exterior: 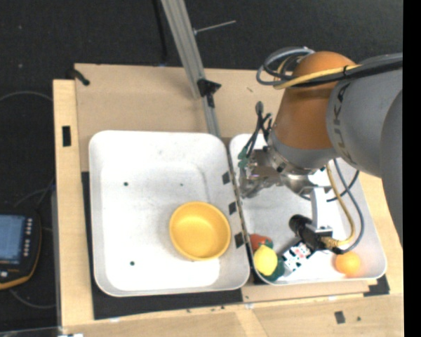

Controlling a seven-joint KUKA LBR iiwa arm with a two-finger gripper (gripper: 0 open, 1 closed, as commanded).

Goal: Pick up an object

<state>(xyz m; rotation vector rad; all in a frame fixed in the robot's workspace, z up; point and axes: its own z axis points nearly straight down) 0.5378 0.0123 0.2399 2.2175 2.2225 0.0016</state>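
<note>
Lemon (pixel 265 261): front edge of right bin (pixel 368 209), beside orange ball (pixel 347 263).
Bowl (pixel 199 229): yellow, left bin (pixel 126 188).
Tool (pixel 256 177): hanging behind lemon, directly beyond it; opening cannot be told.
Arm (pixel 316 111): reaching from right.

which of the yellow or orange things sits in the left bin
The yellow bowl; it lies alone in the left bin, while the lemon and orange ball sit in the right bin.

Robotics lab: arm (pixel 337 118), bins (pixel 126 160), teach pendant (pixel 10 248)
</note>
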